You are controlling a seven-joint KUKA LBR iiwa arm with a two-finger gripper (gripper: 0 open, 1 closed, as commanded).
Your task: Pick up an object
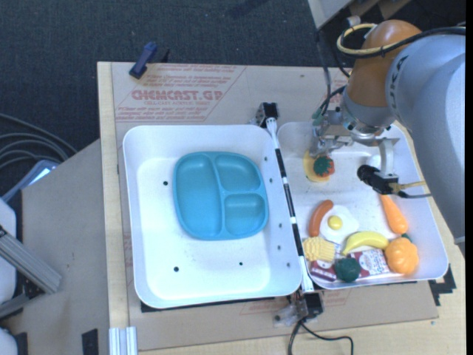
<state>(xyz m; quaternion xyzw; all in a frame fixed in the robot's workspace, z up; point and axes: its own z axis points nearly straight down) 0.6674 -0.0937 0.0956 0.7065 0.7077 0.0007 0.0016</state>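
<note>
Camera view, looking down on the bench. Left shallow white bin (148,272) carries a light-blue plastic tray with three compartments (220,195), lying flat near the bin's middle. Right shallow white bin (436,261) holds the toy food: a small round piece, yellow and orange with a dark green centre (321,167), near the far left part of the bin; an orange carrot (394,214) toward the right wall; a red-orange sausage (321,216) just beside a fried egg (339,222); and, bunched at the near end, a yellow banana (365,239), a corn cob (319,249), an orange fruit (402,256) and a dark green piece (347,269) on a printed packet (373,263).

The gripper (323,148) hangs over the far left part of the right bin, directly above the small round piece. Cannot tell how the claw is set, nor whether it touches the piece.

Judgement: the piece appears to rest on the bin floor, so no lift is evident. Approach looks done; grasp and lift remain.
</note>
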